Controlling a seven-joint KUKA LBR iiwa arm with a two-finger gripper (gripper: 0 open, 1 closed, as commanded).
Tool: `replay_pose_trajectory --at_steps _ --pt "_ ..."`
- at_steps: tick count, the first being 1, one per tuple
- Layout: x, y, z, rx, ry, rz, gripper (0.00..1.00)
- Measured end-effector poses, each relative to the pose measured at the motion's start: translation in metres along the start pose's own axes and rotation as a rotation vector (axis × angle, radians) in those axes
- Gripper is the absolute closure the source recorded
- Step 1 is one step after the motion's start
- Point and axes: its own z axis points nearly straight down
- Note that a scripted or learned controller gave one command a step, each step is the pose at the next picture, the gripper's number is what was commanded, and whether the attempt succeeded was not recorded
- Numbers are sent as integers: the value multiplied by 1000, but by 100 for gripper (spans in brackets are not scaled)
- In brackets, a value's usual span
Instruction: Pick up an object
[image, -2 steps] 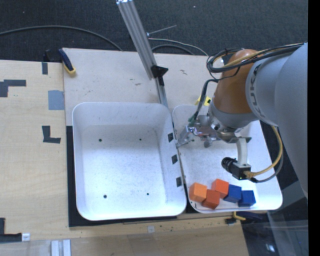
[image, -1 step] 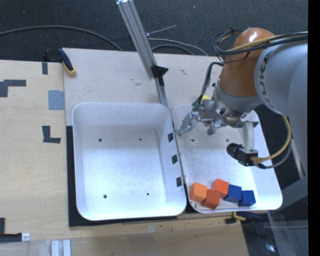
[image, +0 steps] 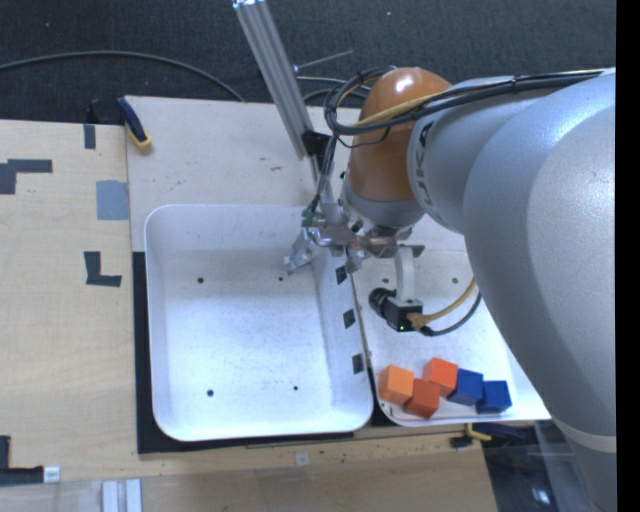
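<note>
Orange and blue blocks (image: 440, 387) cluster in the right bin's (image: 500, 345) near corner; the gripper (image: 305, 250) hangs over the left bin (image: 240, 330), well apart, up-left of them; whether its fingers are apart is perhaps impossible to tell.

Smooth white plastic left bin (image: 240, 420) with a speckled matt floor, pale wood-look bench (image: 220, 150), glossy orange band (image: 385, 140) on the matt grey arm (image: 540, 200), ribbed bare-metal rail (image: 275, 70) at the far side, and matt orange and blue blocks (image: 445, 388).
</note>
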Motion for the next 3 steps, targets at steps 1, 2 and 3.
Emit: replay_pose_trajectory --at_steps 1,2,3 --pt "6 54 -4 -6 -1 4 0" --pt "-46 10 -3 -1 -4 13 0" --pt "-76 2 -110 -4 -3 8 0"
